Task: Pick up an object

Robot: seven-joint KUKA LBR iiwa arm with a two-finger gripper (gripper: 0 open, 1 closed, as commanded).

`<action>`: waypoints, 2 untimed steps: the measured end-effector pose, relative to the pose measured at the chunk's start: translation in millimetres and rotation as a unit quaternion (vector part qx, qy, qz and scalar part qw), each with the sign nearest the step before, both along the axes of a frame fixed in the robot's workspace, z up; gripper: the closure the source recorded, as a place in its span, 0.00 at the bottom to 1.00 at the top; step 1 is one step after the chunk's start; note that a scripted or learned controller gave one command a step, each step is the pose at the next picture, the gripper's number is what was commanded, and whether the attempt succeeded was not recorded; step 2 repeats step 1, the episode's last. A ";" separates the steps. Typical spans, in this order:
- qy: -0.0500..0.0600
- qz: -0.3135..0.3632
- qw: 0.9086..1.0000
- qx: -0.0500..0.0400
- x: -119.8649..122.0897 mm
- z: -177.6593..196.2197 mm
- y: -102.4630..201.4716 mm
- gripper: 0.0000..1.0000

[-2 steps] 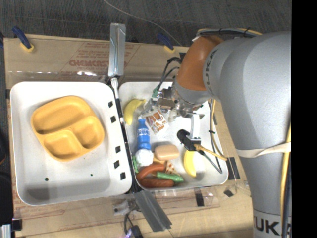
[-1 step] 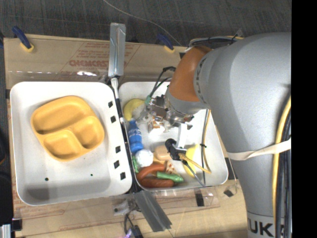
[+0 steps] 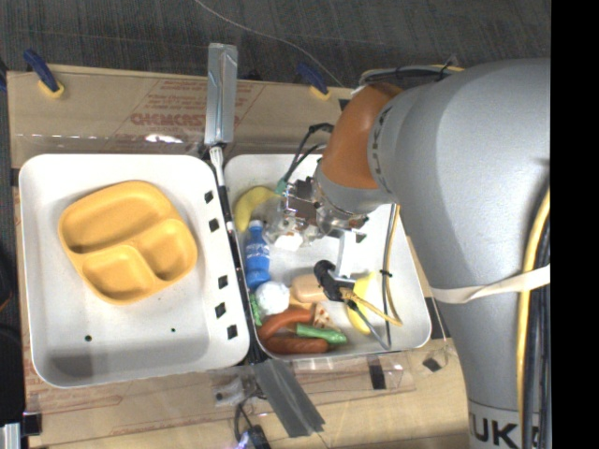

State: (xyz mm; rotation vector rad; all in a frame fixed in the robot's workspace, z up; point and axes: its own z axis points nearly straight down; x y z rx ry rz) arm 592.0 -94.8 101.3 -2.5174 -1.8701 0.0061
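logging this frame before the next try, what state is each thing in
yellow tray: lying flat in the left bin, right way up
right bin: crowded with small items
blue bottle: lying on its side by the divider
banana: lying in the right bin's upper left corner
carrot: lying flat near the front edge
white ball: resting among the other items
gripper: low over the right bin, nothing seen held

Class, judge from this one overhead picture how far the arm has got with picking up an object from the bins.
Done: the arm's wrist is over the right bin. In hand: nothing visibly; the gripper sits low by the blue bottle and yellow banana. Left: grasping and lifting. The yellow tray lies in the left bin.
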 end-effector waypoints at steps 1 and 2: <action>-0.004 0.040 0.999 -0.001 17.5 81.1 -23.4 1.00; -0.004 0.040 0.999 -0.001 17.5 81.1 -23.4 1.00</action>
